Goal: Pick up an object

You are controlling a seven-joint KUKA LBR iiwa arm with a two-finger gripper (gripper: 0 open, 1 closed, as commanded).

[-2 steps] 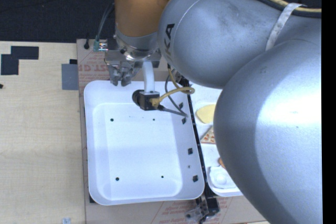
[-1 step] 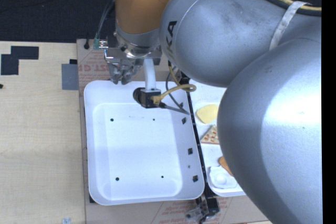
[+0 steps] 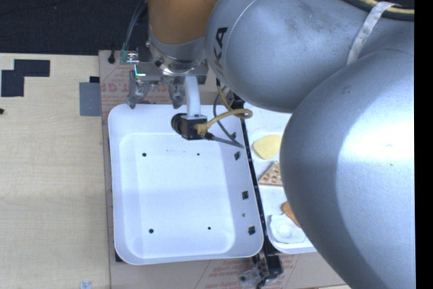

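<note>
**Q.** Where are the things that could be picked up, and why there?

**A.** The candidates are a yellow disc (image 3: 267,144), a patterned wedge (image 3: 270,176), an orange piece (image 3: 289,212) and a white piece (image 3: 284,231). All lie loose in the right bin (image 3: 274,124), nearer the camera than the hand (image 3: 157,95) and well apart from it, towards the side the arm (image 3: 304,44) comes from. The arm overhangs that bin and hides much of it, so there may be other things in it.

**Q.** And the hand itself?

**A.** It hangs pointing down at the far rim of the left bin (image 3: 176,193). Its fingers (image 3: 133,95) are spread and nothing is between them, so it is released and grasps nothing. This looks like a ready pose for a descent, with the fingers parted in advance.

**Q.** How far along is the task, then?

**A.** It appears to be at the start, since no object has been lifted. The floor below the hand is plain white with a few small dark dots. A grasp would probably require the hand to cross the dark divider (image 3: 247,172) towards the yellow disc, the nearest candidate.

**Q.** What are the risks?

**A.** The disc and the wedge lie flat, so the fingers may slide over them. The tabletop (image 3: 47,179) around the bins plays no part in the task.
</note>
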